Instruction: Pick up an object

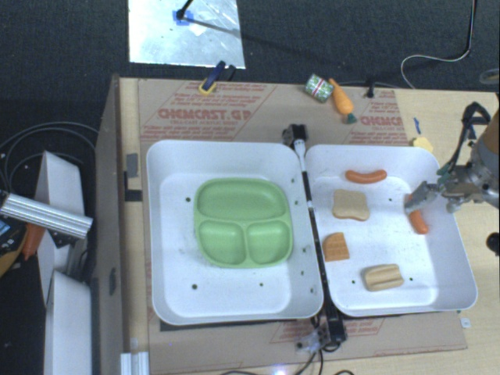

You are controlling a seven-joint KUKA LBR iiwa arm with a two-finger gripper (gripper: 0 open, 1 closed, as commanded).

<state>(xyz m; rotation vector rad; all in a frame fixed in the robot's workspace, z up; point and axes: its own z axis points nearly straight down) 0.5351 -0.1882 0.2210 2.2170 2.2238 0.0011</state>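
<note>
The hand (pixel 416 200) hangs over the right bin (pixel 453 287) — I cannot tell how open it is — just above a small orange carrot (pixel 419 223) lying near the right wall.

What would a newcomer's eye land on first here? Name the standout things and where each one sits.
First the green divided plate, lying in the middle of the left bin. Next the toy food spread over the right bin: a sausage at the back, a bread slice below it, a bun at the front. Then the gripper at that bin's right side, just above a small orange piece.
</note>
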